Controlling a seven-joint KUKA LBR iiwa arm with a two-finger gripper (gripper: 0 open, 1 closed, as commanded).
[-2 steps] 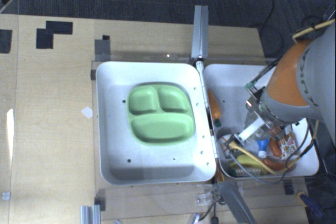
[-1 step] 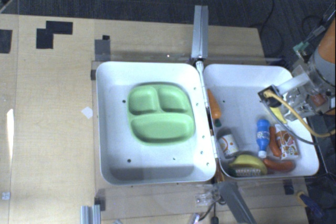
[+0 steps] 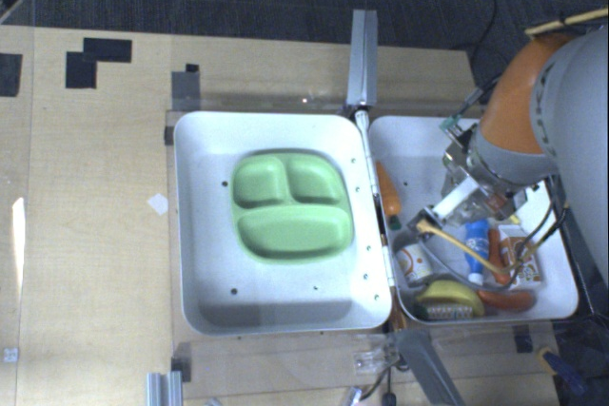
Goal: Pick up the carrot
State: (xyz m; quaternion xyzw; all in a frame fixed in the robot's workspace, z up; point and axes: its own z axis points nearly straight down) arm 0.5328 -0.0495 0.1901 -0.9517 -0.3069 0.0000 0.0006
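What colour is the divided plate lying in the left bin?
Light green; the divided plate shows best in the camera view.

The arm (image 3: 552, 100) runs off the picture's right edge and covers the right bin's (image 3: 409, 133) far right corner. Under its wrist, the clutter (image 3: 495, 254) is too jumbled to name. The carrot's (image 3: 384, 188) near end blurs into something dark.

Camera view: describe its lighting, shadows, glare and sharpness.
In the camera view, light is soft and even; the left bin shades darker toward its near wall; a pale glare streak marks the bench at far left; the arm looks large and slightly soft; the carrot is small but legible.
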